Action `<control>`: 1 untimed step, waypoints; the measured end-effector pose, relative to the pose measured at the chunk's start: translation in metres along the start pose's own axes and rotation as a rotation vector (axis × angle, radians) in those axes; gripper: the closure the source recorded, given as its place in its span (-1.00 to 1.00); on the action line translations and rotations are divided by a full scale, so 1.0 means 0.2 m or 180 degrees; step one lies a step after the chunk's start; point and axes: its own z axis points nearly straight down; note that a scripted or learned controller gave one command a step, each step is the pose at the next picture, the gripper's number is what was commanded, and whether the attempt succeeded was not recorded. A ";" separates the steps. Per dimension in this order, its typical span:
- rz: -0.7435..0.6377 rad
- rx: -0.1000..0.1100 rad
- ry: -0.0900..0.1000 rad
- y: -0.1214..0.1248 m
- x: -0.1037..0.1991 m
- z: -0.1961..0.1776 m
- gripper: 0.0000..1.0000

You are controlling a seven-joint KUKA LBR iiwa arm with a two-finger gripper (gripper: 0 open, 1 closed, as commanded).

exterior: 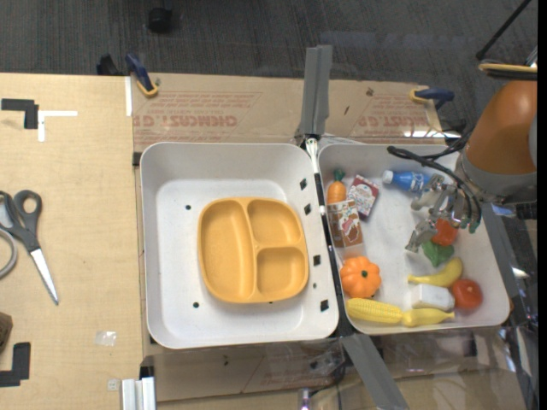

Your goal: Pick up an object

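Gripper (430, 233) low in the right bin (389, 259), fingers spread w/ nothing between them. Red-and-green toy (441, 244) sits just right of the tips, touching or nearly. Banana (438, 272) just nearer, long axis running left-right. Short shift right, then pinch.

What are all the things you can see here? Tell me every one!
plate: 1, yellow-orange, three sections, in the left bin
left bin: 1, white
right bin: 1, white
pumpkin: 1, orange, right bin
corn: 1, yellow, right bin, front edge
banana: 1, yellow, right bin
tomato: 1, red, right bin, front right
carrot: 1, orange, right bin, left side
bottle: 1, blue and white, right bin, back
scissors: 1, grey, bench at left
arm: 1, grey and orange, right
hand: 1, metal, over the right bin
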 end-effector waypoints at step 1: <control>-0.0012 0.0003 -0.0015 0.01 -0.01 -0.05 1.00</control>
